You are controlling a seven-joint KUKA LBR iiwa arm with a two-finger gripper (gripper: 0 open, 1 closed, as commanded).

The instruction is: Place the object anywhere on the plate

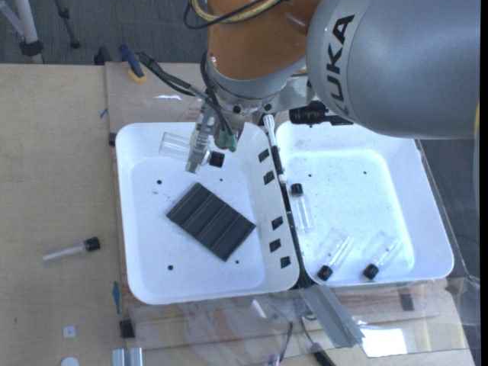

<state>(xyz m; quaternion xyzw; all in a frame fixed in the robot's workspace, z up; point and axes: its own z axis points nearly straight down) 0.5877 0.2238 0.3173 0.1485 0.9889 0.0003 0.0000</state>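
Hovering over the left shallow white bin (137, 204), my two-finger pincer (204, 147) pinches a clear plastic vial with a black cap (187, 147). The dark ribbed rectangular plate (210, 221) lies just below it.

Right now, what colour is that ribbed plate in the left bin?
Dark grey, nearly black, ribbed plate; seen best from the overhead camera view.

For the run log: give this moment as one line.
end effector: over left bin, clear vial between fingers | dark ribbed plate: bare | right bin: three vials
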